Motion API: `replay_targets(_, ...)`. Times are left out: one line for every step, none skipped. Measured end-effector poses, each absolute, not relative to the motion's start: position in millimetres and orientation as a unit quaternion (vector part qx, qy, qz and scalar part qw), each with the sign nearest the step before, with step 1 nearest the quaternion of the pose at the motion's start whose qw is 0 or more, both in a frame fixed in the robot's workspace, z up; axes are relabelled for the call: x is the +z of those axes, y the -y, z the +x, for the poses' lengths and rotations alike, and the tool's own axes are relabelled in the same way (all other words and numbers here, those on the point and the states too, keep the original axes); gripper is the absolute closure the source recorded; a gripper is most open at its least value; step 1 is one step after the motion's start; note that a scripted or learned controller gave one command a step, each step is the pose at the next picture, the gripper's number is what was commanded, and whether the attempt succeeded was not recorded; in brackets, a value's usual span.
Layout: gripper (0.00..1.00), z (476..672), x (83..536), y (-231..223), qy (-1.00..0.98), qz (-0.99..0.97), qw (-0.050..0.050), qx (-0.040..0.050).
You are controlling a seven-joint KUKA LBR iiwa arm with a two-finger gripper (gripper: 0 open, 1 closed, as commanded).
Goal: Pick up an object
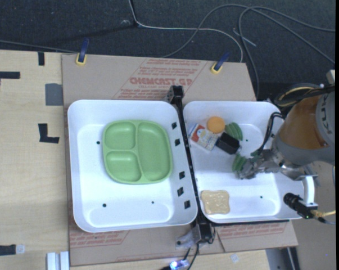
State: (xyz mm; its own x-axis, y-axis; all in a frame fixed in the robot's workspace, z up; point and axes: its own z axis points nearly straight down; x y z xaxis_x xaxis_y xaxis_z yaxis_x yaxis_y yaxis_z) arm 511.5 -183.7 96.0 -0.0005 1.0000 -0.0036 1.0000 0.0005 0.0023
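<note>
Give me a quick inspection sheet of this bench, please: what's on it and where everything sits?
Surface: two white bins, left bin and right bin, on cardboard.
Job's things: right bin holds orange ball, small carton, black block, green piece, toast slice.
Clutter: green divided plate in the left bin.
Grippers: gripper low in the right bin, at another green item; grasp unclear.
Cables: wires behind the bench.
Surroundings: dark floor, yellow clamps.

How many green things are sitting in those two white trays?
3. A green divided plate lies in the left bin. In the right bin, one green item sits beside the orange ball, another by the gripper. More may hide beneath the arm.
</note>
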Motion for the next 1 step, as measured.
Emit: replay_targets(1.00,516.3,157.9,184.9,-0.707,0.707,0.002,0.0007)
